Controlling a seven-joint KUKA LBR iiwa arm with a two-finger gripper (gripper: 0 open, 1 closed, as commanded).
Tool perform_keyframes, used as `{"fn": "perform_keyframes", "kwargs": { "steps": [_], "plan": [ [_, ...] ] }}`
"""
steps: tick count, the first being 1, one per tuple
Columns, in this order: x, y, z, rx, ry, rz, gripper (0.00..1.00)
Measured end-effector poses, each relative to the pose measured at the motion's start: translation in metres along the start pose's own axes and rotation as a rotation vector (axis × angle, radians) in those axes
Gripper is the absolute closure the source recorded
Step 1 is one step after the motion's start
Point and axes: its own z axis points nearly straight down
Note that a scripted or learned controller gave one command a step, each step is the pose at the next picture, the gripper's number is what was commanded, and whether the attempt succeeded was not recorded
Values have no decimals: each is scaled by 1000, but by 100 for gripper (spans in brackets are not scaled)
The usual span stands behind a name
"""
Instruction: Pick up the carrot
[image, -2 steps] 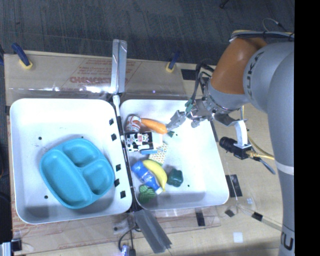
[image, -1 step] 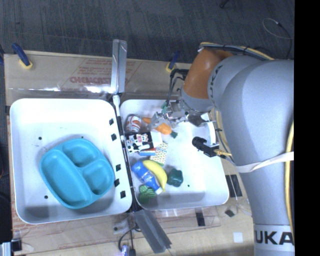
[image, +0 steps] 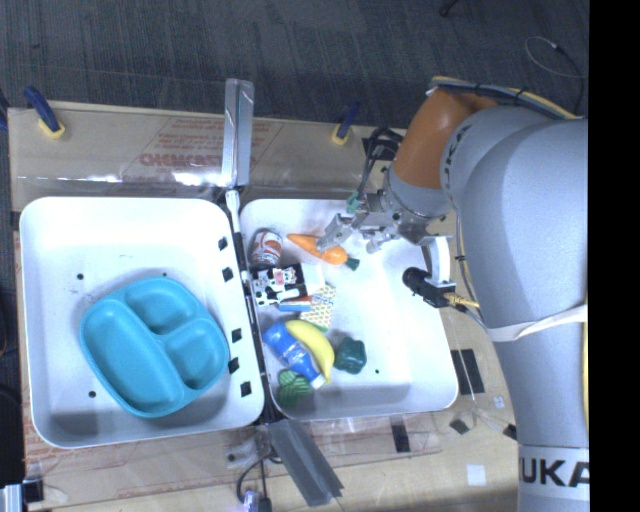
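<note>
"KUKA" reads in dark letters on the grey arm (image: 520, 300) at the near right, which bends leftward over the right white bin (image: 420, 340), orange band uppermost. Its gripper (image: 345, 228) hangs at the bin's far side, right at the carrot (image: 318, 248); whether its fingers are apart cannot be told. Faint red print marks the brown bench (image: 150, 140); a blue divided plate (image: 150, 345) fills the left bin (image: 50, 250).
</note>
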Motion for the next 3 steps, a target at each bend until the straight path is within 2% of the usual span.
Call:
{"fn": "perform_keyframes", "kwargs": {
  "steps": [1, 2, 3],
  "plan": [
    [46, 5, 17, 1, 1, -172, 0],
    [46, 5, 17, 1, 1, -172, 0],
    [46, 5, 7, 2, 1, -176, 100]
  ]
}}
